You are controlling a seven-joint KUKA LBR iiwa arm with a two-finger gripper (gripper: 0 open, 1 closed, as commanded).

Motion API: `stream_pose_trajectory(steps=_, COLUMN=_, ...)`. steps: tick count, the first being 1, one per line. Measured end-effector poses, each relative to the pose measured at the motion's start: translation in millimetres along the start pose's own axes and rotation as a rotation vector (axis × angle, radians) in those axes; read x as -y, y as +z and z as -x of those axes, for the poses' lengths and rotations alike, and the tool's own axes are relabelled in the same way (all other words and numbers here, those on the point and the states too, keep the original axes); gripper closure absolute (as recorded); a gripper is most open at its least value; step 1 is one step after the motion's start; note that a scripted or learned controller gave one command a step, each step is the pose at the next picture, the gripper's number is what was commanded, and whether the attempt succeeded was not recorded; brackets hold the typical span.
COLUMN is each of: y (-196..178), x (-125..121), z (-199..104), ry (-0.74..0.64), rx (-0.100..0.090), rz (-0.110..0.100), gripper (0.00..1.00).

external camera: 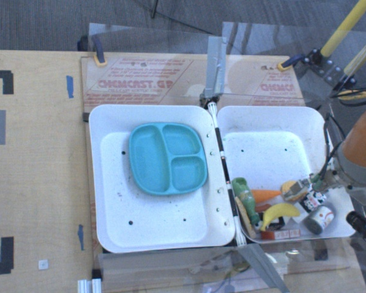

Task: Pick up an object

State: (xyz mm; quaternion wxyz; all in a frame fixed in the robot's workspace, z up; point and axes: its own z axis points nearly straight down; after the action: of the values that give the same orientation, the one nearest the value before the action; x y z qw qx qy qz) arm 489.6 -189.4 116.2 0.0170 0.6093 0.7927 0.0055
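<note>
In front of me two bins sit side by side. The left bin (110, 163) holds a divided plate (168, 158) toward its far right. In the right bin (268, 124), a banana (279, 212), carrot (265, 195) and can (320, 220) crowd the near edge.

Bright, even light; perhaps slightly soft.

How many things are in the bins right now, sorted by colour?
Turquoise: 1, the divided plate in the left bin.
Green: 1, the bottle in the right bin.
Orange: 1, the carrot.
Yellow: 1, the banana.
Grey and white: 1, the can.
Other small pieces beside the gripper are too jumbled to count.
Total: 5 clear things.
</note>
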Motion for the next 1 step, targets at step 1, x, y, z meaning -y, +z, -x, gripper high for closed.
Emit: stream_pose_trajectory(steps=1, y=10.9, x=-6.4, z=3.5, ry=-0.092, rx=0.013, rz=0.020, gripper=0.00)
